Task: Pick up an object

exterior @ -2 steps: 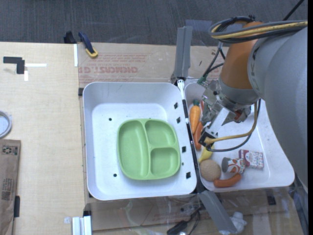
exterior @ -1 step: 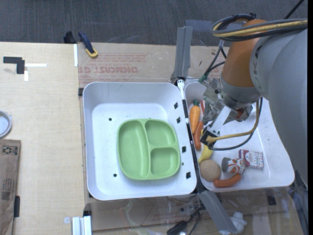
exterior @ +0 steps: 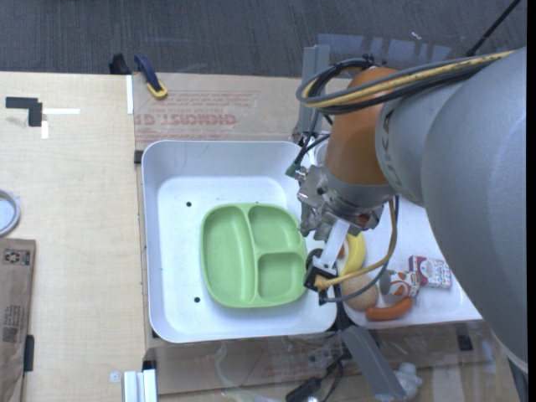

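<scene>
A light green divided plate (exterior: 251,255) lies in the left white bin (exterior: 167,224), toward its right side. My gripper (exterior: 328,218) hangs below the orange-banded wrist, over the wall between the two bins, just right of the plate's upper right corner. In the right bin (exterior: 452,304) I see a yellow banana (exterior: 355,256), a tan rounded fruit (exterior: 360,291), an orange sausage-shaped piece (exterior: 390,310) and a red and white packet (exterior: 423,273). The arm hides most of the right bin.
The bench left of the bins is pale wood with a brown paper bag (exterior: 15,308) and a clear ring (exterior: 7,213) at the left edge. A blue and yellow clamp (exterior: 149,77) lies behind the left bin on cardboard.
</scene>
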